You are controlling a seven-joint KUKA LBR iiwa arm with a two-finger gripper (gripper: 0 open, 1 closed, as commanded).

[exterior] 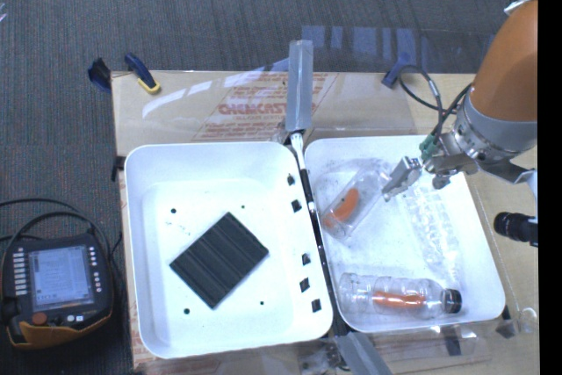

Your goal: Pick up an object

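Observation:
My gripper point(421, 178) hangs over the upper middle of the right bin point(492, 277), open, with nothing between its fingers. Just left of it lies a clear plastic bag with an orange piece inside point(345, 205). A clear crinkled plastic wrapper point(430, 219) lies right under and below the gripper. Near the bin's front edge a clear bottle point(395, 294) with orange contents and a black cap rests on its side. In the left bin point(140, 189) a black ribbed pad point(219, 259) lies flat, turned diagonally.
A raised divider with black clips point(303, 224) separates the two bins. A grey post point(300, 83) stands behind them on a cardboard sheet. A teach pendant point(54, 281) lies on the floor at the left. Blue clamps point(140, 73) hold the bench's back edge.

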